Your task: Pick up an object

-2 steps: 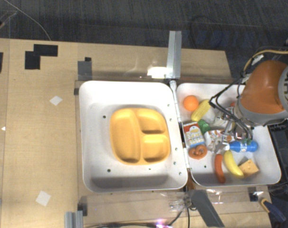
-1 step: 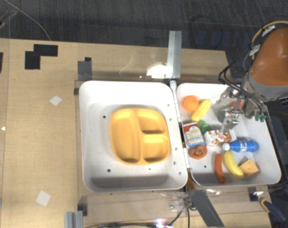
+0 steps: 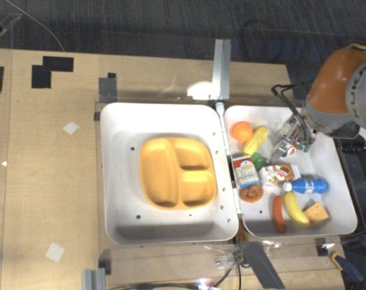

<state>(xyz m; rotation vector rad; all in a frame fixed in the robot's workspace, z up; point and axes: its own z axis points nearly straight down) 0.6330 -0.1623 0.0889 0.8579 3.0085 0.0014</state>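
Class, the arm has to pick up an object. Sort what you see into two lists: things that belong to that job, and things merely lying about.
Job: gripper; right bin holding orange, corn cob, blue bottle, banana, sausage.

Lying about: left bin; yellow tray.
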